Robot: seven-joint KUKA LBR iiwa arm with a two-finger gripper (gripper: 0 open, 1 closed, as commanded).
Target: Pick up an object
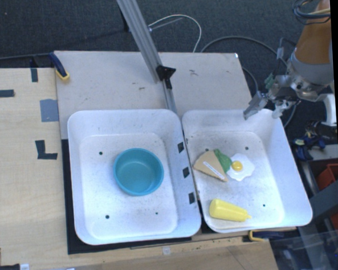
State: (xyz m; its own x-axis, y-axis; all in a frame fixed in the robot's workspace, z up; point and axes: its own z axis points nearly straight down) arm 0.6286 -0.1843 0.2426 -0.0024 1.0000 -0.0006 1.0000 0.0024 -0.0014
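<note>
While lying flat, yellow corn (228, 210) pointing right

your arm (314, 43) comes in from the right edge, its orange band high at the upper right and the grey wrist below it angling down and to the left. your gripper (262, 105) sits at the end, pointing left and downward, with nothing seen between its jaws. whether they are parted you cannot tell.
</note>
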